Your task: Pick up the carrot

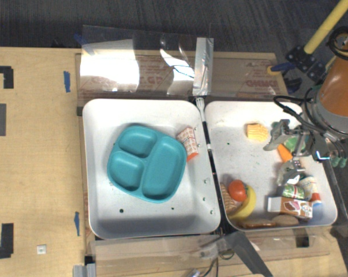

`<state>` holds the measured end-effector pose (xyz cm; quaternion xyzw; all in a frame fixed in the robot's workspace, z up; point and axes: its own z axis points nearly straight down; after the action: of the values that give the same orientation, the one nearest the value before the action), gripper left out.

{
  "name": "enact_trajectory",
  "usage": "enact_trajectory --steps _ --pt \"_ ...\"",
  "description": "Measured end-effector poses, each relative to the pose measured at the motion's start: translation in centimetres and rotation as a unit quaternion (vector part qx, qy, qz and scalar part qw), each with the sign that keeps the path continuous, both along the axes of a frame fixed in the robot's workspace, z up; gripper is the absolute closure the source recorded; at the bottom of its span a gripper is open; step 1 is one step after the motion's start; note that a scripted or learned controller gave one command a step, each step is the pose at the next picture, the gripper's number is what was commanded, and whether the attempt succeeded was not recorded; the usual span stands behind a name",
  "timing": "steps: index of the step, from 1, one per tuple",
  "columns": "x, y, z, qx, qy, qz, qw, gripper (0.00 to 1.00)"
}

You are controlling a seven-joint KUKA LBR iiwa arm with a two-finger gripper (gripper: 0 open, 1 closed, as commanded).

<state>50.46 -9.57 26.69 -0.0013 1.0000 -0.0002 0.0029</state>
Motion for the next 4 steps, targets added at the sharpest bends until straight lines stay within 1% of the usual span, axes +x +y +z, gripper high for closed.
enact_trajectory --steps 1,2,3,4 --pt "3.7 -6.9 -10.2 0.0011 0.006 -0.008 0.9999 0.00" --pt "6.9 -10.1 -17.0 -0.0006 -0.002 -0.003 1.0000 0.00" --pt "7.1 -10.0 -15.9 -0.0016 -0.005 -0.002 1.0000 1.00" --pt "0.8 -11.0 -17.7 0.0022 -0.006 0.025 0.9997 1.00"
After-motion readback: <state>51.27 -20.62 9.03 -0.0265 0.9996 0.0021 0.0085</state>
